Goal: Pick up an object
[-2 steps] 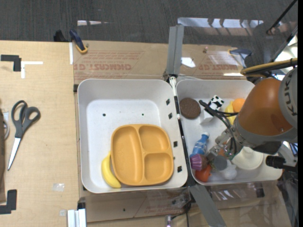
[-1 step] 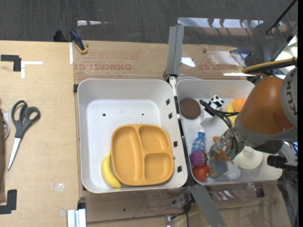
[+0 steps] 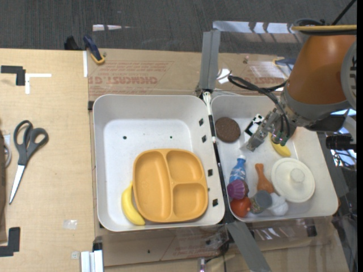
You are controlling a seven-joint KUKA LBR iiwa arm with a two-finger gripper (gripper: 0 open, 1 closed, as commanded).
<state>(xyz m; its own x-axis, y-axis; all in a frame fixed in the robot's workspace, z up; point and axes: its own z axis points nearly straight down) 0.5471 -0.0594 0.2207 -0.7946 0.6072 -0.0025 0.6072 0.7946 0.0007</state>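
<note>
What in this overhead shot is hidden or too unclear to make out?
- Yellow banana, left bin: mostly under the orange divided plate.
- Small yellow object, right bin: partly behind the hand.
- Grey piece beside the red ball: too small to identify.

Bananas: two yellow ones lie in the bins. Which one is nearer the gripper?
The small banana in the right bin, just beside the gripper. The other banana lies in the left bin, partly under the orange divided plate.
</note>
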